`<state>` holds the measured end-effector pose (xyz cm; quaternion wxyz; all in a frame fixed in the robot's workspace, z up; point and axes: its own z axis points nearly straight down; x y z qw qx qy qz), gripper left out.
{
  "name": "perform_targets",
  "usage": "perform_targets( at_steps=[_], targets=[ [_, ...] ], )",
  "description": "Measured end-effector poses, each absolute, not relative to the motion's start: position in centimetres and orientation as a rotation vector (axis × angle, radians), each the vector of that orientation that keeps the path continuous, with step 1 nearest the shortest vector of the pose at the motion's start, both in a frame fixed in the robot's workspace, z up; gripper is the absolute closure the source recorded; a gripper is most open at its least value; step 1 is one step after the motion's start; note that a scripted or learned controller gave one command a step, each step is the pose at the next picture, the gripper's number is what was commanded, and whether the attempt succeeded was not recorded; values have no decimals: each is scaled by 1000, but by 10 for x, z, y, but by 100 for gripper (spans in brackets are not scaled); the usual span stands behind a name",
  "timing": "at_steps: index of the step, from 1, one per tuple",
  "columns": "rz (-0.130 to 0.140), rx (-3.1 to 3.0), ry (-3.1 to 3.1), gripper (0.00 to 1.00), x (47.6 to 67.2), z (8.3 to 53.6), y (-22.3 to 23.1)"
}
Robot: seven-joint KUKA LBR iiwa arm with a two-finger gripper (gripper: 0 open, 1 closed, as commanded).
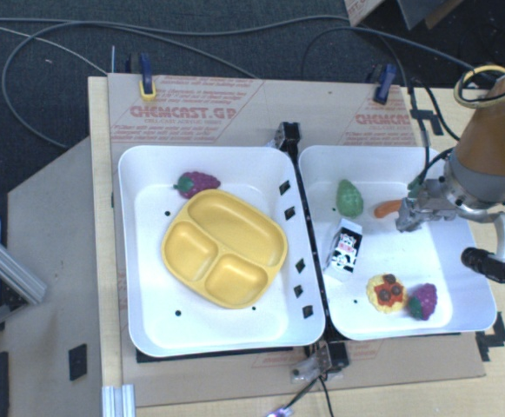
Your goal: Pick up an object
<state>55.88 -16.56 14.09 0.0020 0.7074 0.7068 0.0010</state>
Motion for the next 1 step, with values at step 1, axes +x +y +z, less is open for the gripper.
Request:
perform_targets(
  at_steps=[1],
  targets=[
    [6,2216,2217,100,560,205,-171]
  ],
)
